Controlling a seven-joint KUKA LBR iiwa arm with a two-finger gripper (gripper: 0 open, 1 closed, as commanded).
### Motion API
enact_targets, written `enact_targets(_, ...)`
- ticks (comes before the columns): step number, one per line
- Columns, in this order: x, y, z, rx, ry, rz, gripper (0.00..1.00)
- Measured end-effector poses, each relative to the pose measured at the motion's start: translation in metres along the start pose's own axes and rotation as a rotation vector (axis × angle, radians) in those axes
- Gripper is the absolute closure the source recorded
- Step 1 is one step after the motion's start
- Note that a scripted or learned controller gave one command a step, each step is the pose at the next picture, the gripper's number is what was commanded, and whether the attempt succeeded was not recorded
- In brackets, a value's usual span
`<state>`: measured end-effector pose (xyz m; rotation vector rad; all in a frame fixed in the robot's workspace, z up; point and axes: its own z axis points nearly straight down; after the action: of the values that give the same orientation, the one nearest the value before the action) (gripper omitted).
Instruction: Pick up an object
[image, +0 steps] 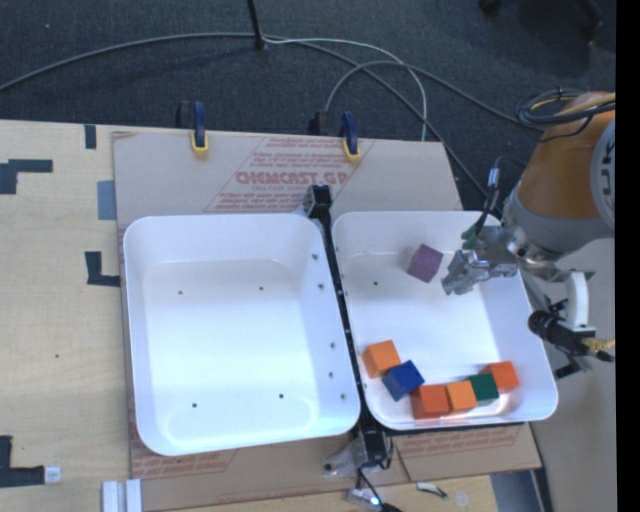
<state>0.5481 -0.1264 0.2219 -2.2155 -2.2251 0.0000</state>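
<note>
A purple block (425, 262) lies in the right bin (440, 330), toward its back. My gripper (462, 277) hangs just to the right of that block, low over the bin, with nothing visibly between its fingers. Along the bin's front lie several blocks: an orange one (381, 356), a blue one (403, 379), an orange-red one (432, 400), a lighter orange one (461, 396), a green one (485, 386) and another orange one (503, 375).
The left bin (235, 330) sits beside the right one, with a black divider clip (320, 198) at the back between them. Two blue-and-yellow clamps (199, 128) hold the cardboard at the rear. Cables run across the dark floor behind.
</note>
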Motion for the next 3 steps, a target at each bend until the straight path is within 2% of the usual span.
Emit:
enact_targets(2, 0.100, -0.009, 0.016, 0.000, 0.000, 0.000, 1.00)
enact_targets(3, 0.153, -0.021, 0.016, 0.000, 0.000, 0.000, 1.00)
